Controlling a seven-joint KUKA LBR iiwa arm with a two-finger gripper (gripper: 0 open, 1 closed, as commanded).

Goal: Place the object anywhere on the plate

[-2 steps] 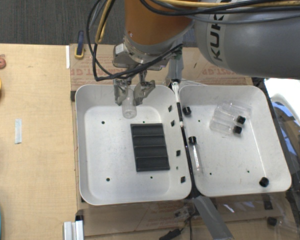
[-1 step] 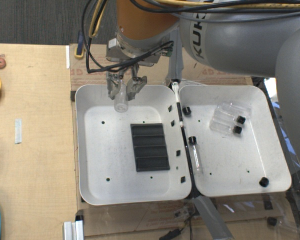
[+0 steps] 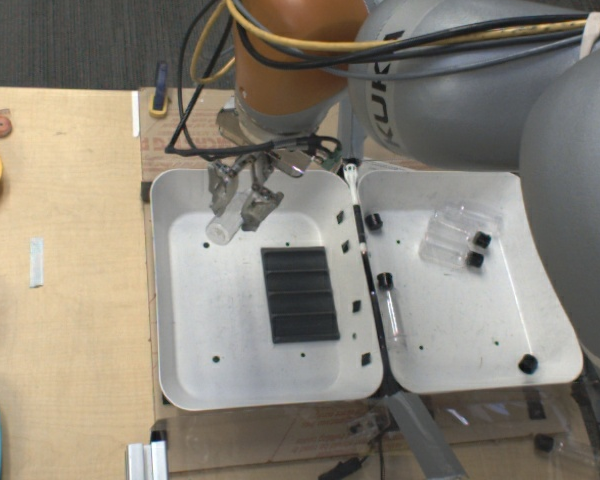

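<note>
Left bin [image 3: 180, 358]: black ridged plate [image 3: 300, 294] at centre; bare floor from 6 to 9 o'clock. Gripper [image 3: 242, 206] crowds 11 o'clock corner.

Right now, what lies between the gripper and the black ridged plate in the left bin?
In the camera view, only bare white bin floor separates the gripper from the black ridged plate; a clear tube sits at the gripper.
</note>
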